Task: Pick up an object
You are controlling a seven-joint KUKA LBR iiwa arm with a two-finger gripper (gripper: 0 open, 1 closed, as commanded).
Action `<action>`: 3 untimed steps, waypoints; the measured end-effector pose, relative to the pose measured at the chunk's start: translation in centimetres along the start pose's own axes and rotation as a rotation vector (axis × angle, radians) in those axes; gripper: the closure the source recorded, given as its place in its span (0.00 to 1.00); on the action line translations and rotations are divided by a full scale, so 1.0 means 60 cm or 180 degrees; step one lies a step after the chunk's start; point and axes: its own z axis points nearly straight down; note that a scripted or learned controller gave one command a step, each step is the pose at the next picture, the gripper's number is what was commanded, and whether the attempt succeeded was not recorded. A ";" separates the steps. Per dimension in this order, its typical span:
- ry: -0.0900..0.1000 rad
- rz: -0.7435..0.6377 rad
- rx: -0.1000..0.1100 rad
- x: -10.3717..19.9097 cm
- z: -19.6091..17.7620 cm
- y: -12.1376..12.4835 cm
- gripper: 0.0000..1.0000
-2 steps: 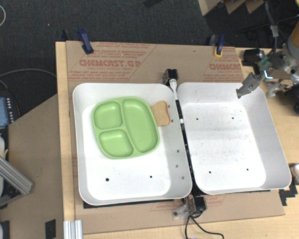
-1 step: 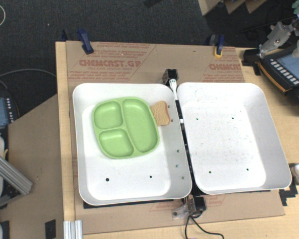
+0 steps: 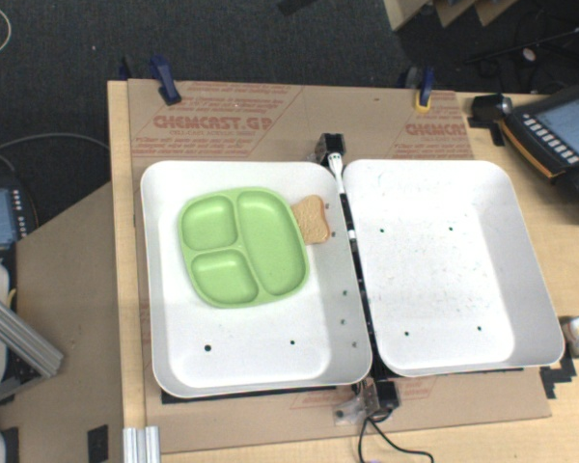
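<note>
Bins sit side by side on a brown board (image 3: 222,114) with red lettering. In the left bin (image 3: 261,365) we see a green divided plate (image 3: 243,247) with three compartments, lying flat toward the bin's 11 o'clock part. A tan, toast-like piece (image 3: 313,219) lies at the plate's 2 o'clock edge, touching its rim, close to the wall shared with the right bin (image 3: 444,258). The right bin's floor shows only dark specks and small holes. A blue clamp (image 3: 164,80) grips the board at 11 o'clock, and a yellow-and-blue clamp (image 3: 425,90) at 1 o'clock. A handheld screen unit (image 3: 550,133) rests at 2 o'clock. We cannot tell the gripper's state.
</note>
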 end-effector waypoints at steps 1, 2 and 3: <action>0.0028 -0.0028 0.0046 0.078 0.008 -0.135 0.00; 0.0030 -0.0079 0.0040 0.444 0.008 -0.132 0.00; 0.0022 -0.0023 0.0026 0.429 -0.011 -0.130 1.00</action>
